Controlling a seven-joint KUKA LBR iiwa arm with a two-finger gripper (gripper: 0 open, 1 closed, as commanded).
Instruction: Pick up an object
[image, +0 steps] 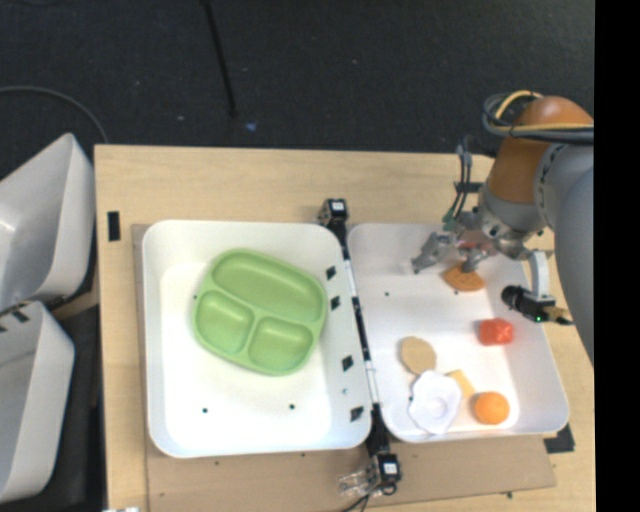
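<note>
Fingers of my gripper (452, 256) spread wide over the right bin (400, 300), tips just above the flat orange piece (465, 280), nothing pinched, green tray (260, 312) in the left bin (170, 400).

Single fixed overhead view, slanting down from some height over two side-by-side white bins (160, 400) on a bench (250, 170).

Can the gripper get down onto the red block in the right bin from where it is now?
Probably yes. The small red block lies alone on the right white bin's floor, apart from its neighbours, and the gripper hangs nearby over the flat orange disc.
</note>
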